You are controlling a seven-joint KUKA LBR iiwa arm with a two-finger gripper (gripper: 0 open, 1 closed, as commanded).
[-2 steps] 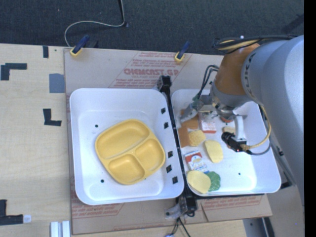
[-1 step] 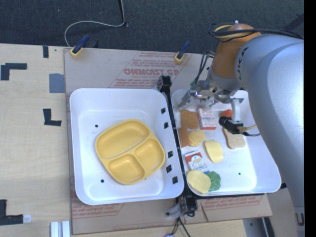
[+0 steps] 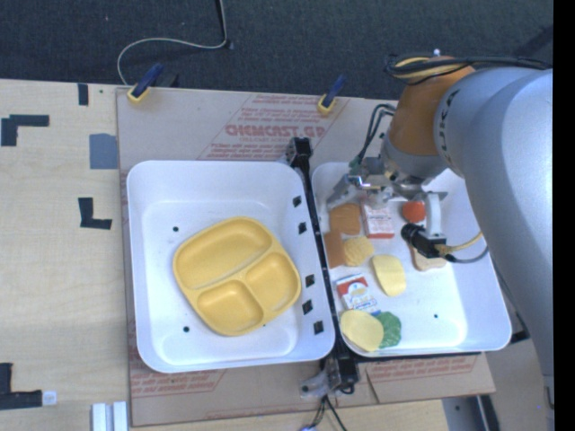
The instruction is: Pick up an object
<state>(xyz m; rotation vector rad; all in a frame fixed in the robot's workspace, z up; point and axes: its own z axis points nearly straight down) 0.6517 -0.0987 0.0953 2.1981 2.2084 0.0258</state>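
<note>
The right bin point(image 3: 449, 326) holds several small toy foods. Among them are a brown slab point(image 3: 341, 223), a white and red packet point(image 3: 378, 222), a small red piece point(image 3: 413, 211), a pale yellow round point(image 3: 358, 251) and a yellow wedge point(image 3: 389, 275). Nearer the front lie a red-marked white packet point(image 3: 353, 290), a yellow disc point(image 3: 361, 329) and a green leafy piece point(image 3: 390, 328). A tan piece point(image 3: 429, 259) sits to the right. My gripper point(image 3: 384, 189) hangs low over the bin's far end, just above the packet and the brown slab. Its body hides what lies directly beneath it.
The left bin point(image 3: 153, 241) holds a yellow divided plate point(image 3: 235, 275). A black divider point(image 3: 310, 241) separates the bins. The large grey arm point(image 3: 517, 178) covers the right bin's far right side. Clamps point(image 3: 144, 83) and a cable point(image 3: 216, 25) lie beyond the bins.
</note>
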